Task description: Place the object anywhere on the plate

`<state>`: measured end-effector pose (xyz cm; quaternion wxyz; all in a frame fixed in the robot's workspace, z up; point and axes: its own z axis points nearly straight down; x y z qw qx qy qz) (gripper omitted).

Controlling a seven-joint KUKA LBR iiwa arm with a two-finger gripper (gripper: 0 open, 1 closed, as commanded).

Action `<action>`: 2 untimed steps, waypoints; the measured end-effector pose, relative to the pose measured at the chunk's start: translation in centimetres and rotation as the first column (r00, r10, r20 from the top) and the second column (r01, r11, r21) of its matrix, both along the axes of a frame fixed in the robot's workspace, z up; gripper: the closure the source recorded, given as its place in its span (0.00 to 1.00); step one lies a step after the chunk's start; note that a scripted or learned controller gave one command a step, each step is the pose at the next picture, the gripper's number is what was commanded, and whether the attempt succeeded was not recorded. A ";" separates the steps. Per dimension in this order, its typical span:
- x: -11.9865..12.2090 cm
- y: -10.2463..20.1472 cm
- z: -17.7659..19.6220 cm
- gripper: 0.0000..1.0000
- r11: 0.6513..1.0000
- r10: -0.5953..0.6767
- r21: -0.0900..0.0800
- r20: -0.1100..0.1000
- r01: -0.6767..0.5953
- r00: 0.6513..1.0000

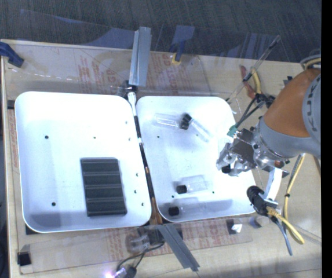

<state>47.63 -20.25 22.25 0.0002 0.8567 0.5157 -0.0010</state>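
Your gripper (pixel 230 162) hangs over the right edge of the right bin (pixel 154 149); whether it is parted or closed you cannot tell from this slant, and nothing shows in its grasp. The objects, clear plastic vials with black caps, lie in that bin: two near the top (pixel 183 122) and others low (pixel 190 184), while the plate (pixel 102 186), a dark ribbed slab, sits in the left bin (pixel 32 155), well apart. Expect the vials light, stiff and slick, apt to roll, so take one across its body near the cap.
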 end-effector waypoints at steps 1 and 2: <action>6.6 6.5 -2.5 1.00 1.000 0.020 0.002 -0.005 -0.020 1.000; 13.1 10.6 -10.7 1.00 0.999 0.035 0.003 -0.005 -0.035 0.999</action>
